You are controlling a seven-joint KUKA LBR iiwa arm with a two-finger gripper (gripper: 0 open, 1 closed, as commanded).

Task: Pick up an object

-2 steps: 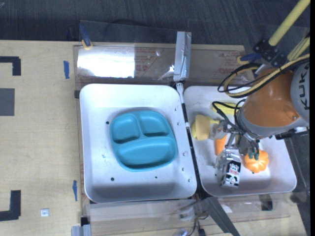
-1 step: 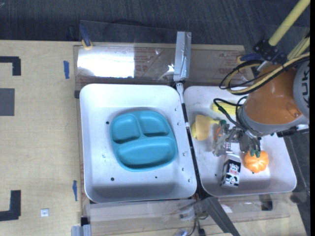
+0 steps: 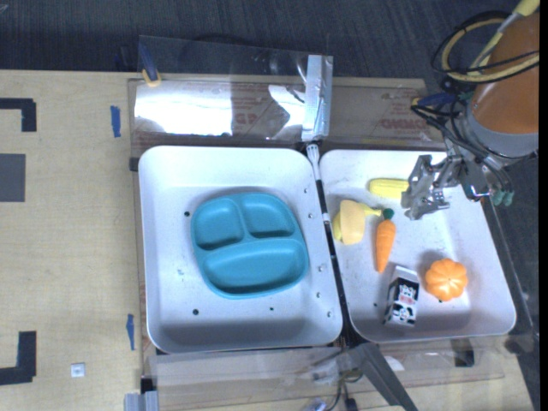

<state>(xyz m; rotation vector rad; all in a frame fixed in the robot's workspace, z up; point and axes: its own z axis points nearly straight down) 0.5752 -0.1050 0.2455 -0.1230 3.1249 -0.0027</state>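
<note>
The right bin (image 3: 479,315) holds several toy foods. A yellow corn cob (image 3: 385,187) lies at the back, with a pale yellow piece (image 3: 349,221) beside it to the left. An orange carrot (image 3: 384,243) lies upright in the middle, a small orange pumpkin (image 3: 446,279) sits to the right, and a black-and-white carton (image 3: 402,300) rests near the front. My gripper (image 3: 421,202) hangs over the back of this bin, just right of the corn cob and above the carrot's green top. Nothing shows between its fingers.
The left bin (image 3: 163,229) holds a blue divided plate (image 3: 248,242). A clear plastic sheet (image 3: 231,101) and a cardboard strip stand behind both bins. The arm's orange band (image 3: 509,101) and cables lie at the upper right.
</note>
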